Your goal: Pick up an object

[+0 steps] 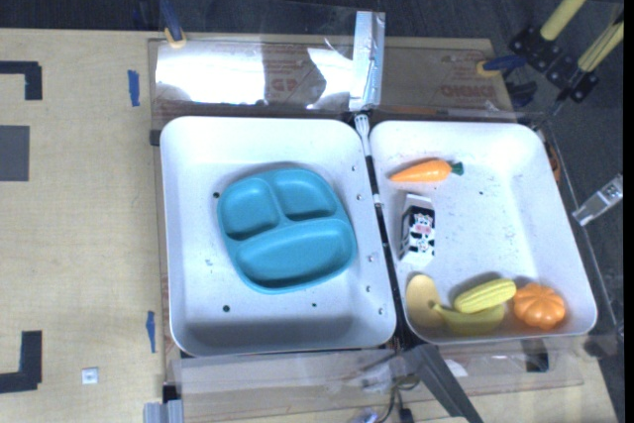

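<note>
Camera view, looking down on both bins; state of my gripper: cannot tell.

Left bin (pixel 180 213): a blue divided plate (pixel 286 228) lies near the centre, three compartments, the largest toward 6 o'clock; nothing on it.

Right bin (pixel 515 140): five loose items, all candidates for the pick.
- toy carrot (pixel 422 171) at about 11 o'clock in the bin, lying flat, green top pointing to 3 o'clock; apart from the rest
- small black-and-white carton (pixel 420 229) at about 9 o'clock, just below the carrot, not touching it
- banana (pixel 428 303) at 7 o'clock, against the bin's near wall
- yellow corn cob (pixel 483 294) at 6 o'clock, lying across the banana, touching it
- orange pumpkin (pixel 540 307) at 5 o'clock, just beside the corn's right end; contact looks likely, cannot be sure

Middle and 1 to 3 o'clock side of the right bin bare white, speckled; bins sit side by side, rims touching along the centre line.
</note>
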`<state>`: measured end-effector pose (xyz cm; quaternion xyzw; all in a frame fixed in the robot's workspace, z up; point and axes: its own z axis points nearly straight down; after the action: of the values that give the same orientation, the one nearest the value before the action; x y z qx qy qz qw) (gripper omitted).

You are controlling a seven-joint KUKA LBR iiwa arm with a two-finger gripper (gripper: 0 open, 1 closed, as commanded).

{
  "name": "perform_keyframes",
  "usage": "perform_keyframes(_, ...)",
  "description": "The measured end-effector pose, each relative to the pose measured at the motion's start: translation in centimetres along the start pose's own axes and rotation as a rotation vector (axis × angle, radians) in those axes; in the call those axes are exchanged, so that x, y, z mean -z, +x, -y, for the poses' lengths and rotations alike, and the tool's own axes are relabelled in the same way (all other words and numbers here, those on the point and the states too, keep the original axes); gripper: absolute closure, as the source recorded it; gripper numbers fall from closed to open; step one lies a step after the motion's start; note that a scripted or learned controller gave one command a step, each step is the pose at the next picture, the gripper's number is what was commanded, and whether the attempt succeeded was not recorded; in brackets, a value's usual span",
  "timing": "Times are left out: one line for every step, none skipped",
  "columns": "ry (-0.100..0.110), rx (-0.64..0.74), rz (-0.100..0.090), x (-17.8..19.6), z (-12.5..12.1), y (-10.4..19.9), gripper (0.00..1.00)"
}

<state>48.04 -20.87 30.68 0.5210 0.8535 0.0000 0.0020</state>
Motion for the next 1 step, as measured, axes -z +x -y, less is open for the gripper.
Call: perform_keyframes(0.006,0.118,-0.010,-4.91,-8.85,4.02,1.00)
